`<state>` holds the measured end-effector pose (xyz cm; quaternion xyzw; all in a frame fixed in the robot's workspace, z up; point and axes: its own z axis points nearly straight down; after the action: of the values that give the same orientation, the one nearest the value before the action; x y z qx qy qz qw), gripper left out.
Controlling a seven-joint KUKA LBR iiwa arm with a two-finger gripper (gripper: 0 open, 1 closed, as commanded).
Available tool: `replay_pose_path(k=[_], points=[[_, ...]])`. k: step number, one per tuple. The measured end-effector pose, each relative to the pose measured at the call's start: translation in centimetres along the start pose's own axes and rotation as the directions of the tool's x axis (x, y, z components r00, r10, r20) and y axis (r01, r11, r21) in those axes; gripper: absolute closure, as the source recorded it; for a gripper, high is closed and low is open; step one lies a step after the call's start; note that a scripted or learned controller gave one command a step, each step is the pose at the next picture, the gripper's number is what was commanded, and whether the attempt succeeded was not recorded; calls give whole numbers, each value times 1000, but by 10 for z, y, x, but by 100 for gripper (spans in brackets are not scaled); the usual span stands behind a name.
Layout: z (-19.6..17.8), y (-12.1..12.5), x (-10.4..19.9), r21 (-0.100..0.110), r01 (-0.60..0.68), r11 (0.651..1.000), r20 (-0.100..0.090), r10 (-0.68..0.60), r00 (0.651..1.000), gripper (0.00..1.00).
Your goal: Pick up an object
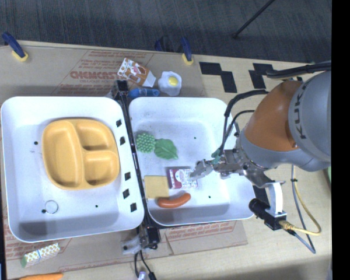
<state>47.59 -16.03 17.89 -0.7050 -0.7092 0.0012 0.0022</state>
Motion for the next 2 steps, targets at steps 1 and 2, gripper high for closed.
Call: replay_pose_path(k=[1, 2], points=[[82, 19, 42, -7, 139, 990, 5, -139, 990, 0], [82, 7, 50, -23, 205, 979, 18, -204, 979, 0]])
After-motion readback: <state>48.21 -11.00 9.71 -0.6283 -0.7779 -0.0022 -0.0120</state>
